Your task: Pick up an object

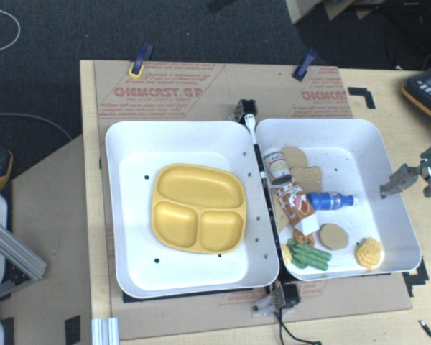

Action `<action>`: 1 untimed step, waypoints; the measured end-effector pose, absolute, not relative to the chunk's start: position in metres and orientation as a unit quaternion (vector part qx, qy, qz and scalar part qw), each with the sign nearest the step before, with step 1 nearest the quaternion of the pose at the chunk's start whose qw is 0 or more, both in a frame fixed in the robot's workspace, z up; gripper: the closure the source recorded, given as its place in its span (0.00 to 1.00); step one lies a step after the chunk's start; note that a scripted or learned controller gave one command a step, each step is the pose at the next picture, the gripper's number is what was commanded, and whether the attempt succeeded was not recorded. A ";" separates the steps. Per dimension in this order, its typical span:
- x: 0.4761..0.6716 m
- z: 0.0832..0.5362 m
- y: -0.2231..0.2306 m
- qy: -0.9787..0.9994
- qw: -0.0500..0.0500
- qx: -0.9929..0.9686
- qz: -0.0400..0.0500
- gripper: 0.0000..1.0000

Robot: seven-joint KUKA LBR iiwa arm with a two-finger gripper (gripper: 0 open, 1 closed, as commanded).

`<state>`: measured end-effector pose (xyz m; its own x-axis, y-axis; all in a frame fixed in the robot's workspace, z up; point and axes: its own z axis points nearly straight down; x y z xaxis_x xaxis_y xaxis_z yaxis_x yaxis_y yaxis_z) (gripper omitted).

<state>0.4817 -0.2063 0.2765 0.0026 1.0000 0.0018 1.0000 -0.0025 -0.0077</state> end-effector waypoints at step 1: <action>0.484 0.281 -0.206 -0.707 -0.001 -0.707 0.000 0.00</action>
